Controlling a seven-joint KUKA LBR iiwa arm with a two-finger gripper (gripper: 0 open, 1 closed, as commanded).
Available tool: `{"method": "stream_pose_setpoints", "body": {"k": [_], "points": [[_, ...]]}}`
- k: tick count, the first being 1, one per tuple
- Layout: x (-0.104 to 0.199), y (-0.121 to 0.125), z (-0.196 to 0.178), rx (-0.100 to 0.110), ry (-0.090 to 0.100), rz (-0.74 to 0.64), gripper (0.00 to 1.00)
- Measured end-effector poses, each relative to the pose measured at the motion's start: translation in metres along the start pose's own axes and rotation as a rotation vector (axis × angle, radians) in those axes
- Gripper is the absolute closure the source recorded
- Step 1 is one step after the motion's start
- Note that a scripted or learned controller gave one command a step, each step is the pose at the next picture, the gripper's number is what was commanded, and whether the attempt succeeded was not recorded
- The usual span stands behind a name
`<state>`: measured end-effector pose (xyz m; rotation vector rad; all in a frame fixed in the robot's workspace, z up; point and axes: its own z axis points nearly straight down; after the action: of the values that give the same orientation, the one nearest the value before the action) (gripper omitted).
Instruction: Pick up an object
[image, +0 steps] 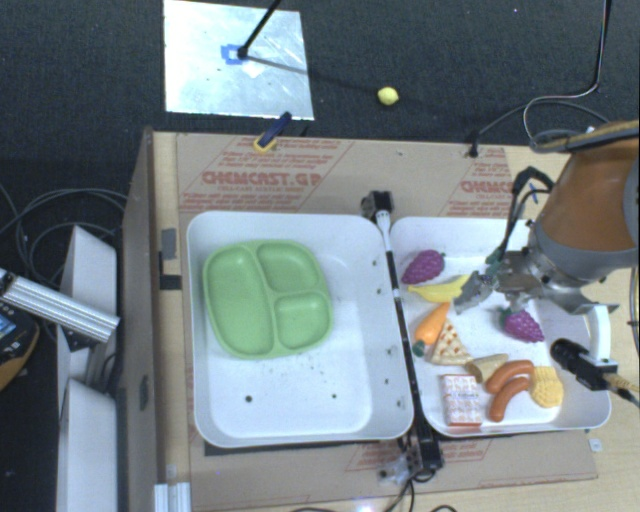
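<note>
Gripper (478, 291) is seen low over the right bin (590, 415), just beside the banana (440, 290); finger state can't be told; nothing is seen held; grapes (423, 266), carrot (432, 323), pizza slice (449, 345) & sausage (508, 385) lie nearby; green plate (267, 298) is kept in left bin (290, 410)

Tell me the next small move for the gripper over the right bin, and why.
Probably a short descent onto the banana. The gripper hangs in the right bin with its tip right by the banana's right end, nothing seen between its fingers. The carrot and pizza slice lie just below, so it should go straight down.
</note>
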<state>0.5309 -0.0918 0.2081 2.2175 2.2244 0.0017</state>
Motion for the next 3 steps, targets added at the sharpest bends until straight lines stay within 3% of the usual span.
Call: {"method": "stream_pose_setpoints", "body": {"k": [1,2,3], "points": [[0.008,0.034,0.121,0.002,0.0,0.001,0.0],[0.009,0.023,0.124,0.002,0.0,0.002,0.0],[-0.003,0.133,0.124,0.025,0.003,-0.001,0.0]]}}
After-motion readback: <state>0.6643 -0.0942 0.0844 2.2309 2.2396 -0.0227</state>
